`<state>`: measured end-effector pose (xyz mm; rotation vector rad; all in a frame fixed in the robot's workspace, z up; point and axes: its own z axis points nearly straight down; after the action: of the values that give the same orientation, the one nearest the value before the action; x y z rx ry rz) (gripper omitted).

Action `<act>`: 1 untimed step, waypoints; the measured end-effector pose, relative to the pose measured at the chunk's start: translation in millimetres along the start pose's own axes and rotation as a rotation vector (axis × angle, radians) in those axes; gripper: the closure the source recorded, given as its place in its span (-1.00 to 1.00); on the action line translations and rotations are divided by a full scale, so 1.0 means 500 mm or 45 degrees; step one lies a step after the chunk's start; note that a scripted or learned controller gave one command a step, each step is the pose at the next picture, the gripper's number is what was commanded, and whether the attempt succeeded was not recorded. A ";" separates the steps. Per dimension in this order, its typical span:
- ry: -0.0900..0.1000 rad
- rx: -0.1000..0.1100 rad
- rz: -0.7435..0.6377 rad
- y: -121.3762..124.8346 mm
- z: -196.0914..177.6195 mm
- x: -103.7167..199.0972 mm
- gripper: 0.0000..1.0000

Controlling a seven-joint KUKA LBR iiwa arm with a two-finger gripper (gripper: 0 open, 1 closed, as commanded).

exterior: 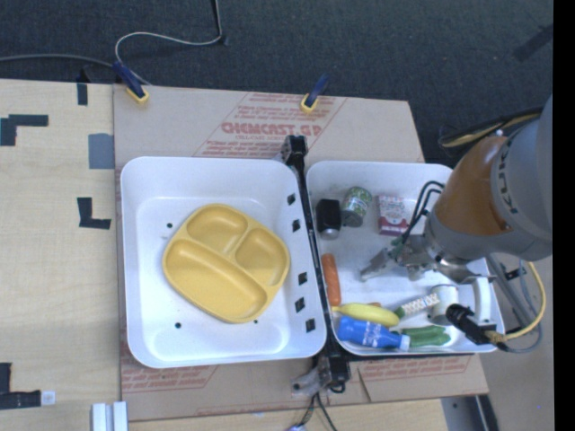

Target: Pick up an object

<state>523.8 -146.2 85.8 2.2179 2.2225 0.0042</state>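
Where gripper (375, 265) hovers: carrot (331, 278) just beside, banana (368, 313) near.

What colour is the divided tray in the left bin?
Yellow. The divided tray shows plainly in the camera view, lying in the left bin.

Even, bright overhead light, slightly soft focus.
You see mild glare on the white bins (135, 268), faint shadows beside the yellow tray (226, 261), and no sharp detail.

Red print on the cardboard sheet (260, 128) under the bins reads "CHEMCAST GP".
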 end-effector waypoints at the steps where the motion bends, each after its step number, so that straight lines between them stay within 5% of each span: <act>1: -0.001 0.004 0.000 0.189 -0.013 0.051 -1.00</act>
<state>618.5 -120.7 92.5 2.2188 2.2238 -0.0004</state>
